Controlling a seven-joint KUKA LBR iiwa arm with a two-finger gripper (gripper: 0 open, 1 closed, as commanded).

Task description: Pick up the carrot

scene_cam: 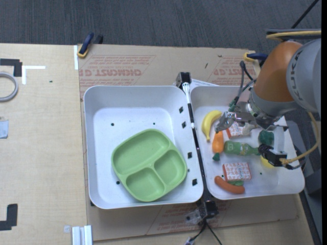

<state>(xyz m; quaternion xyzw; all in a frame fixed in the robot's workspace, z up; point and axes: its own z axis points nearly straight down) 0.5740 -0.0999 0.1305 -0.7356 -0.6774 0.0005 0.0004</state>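
The carrot (218,142) is a short orange piece with a green tip, lying in the right bin (286,185) between the banana (208,123) and a green bottle (241,148). My gripper (226,121) hangs just above the carrot's upper end, beside the banana. It is open, and nothing sits between its fingers. The grey arm with its orange band (276,78) covers the bin's back right part.
A red-and-white box (237,171) and a red sausage (229,185) lie in the right bin's front. Another small box (236,131) sits under the wrist. The left bin (97,152) holds a green divided plate (148,164). A divider wall (192,137) separates the bins.
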